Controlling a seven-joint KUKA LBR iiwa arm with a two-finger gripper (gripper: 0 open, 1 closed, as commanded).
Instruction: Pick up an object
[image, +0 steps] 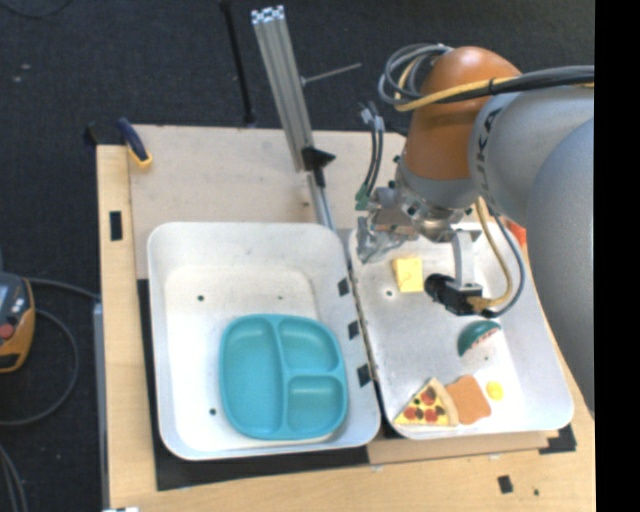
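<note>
The right bin (420, 340) holds several small things. A yellow block (407, 273) lies near its far end. Further forward are a teal and white piece (480, 337), a pizza slice (425, 405), an orange toast-like piece (467, 398) and a small yellow bit (494, 391). My gripper (374, 242) hangs over the bin's far left corner, just left of and slightly beyond the yellow block. Nothing shows between its fingers.
In the left bin (185, 260) lies a teal divided plate (284, 377) at the front right. A slanted aluminium rail (290, 110) rises behind the bins, close to the gripper's left. The rim between the two bins (357, 320) runs just below the gripper.
</note>
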